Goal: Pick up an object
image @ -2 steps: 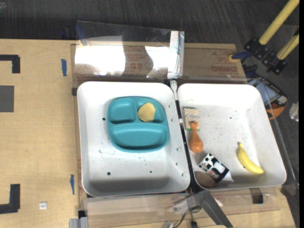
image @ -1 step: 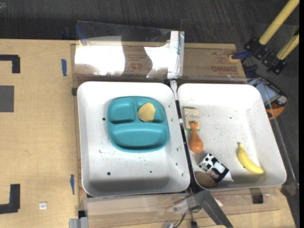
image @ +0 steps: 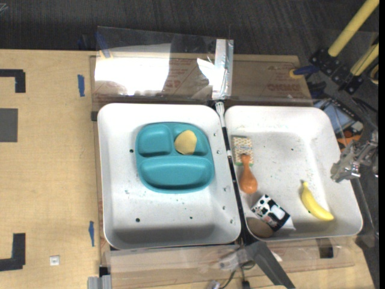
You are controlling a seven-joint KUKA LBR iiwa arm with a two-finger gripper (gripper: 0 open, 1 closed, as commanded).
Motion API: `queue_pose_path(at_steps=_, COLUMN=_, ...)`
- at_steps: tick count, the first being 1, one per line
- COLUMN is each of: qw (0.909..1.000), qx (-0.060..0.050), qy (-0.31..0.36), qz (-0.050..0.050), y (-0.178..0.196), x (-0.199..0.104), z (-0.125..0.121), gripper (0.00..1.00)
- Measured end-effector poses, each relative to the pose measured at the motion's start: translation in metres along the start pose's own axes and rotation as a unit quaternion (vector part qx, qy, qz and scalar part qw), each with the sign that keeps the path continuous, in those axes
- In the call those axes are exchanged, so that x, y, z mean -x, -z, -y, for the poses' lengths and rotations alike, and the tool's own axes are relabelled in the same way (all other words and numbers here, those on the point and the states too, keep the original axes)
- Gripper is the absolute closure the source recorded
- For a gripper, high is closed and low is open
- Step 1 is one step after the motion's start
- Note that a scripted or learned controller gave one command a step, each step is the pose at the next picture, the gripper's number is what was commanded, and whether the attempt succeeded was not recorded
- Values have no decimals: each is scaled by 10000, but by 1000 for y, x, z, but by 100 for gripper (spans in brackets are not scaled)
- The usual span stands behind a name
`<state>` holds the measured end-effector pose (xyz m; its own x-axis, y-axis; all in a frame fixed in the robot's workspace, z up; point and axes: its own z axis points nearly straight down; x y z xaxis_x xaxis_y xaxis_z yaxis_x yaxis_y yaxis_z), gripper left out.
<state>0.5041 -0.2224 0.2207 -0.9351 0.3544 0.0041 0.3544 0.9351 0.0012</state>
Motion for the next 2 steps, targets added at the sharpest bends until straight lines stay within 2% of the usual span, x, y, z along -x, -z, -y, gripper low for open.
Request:
queue_pose_path(at_steps=1, qw=9995, qx=2, qy=-318, qz=68, y=47, x=35, z=-13, gripper=100)
queue_pose_path(at_steps=2, qw=9829, qx=-18, qy=1841, qz=83, y=163, x=17, z=-7, gripper=100)
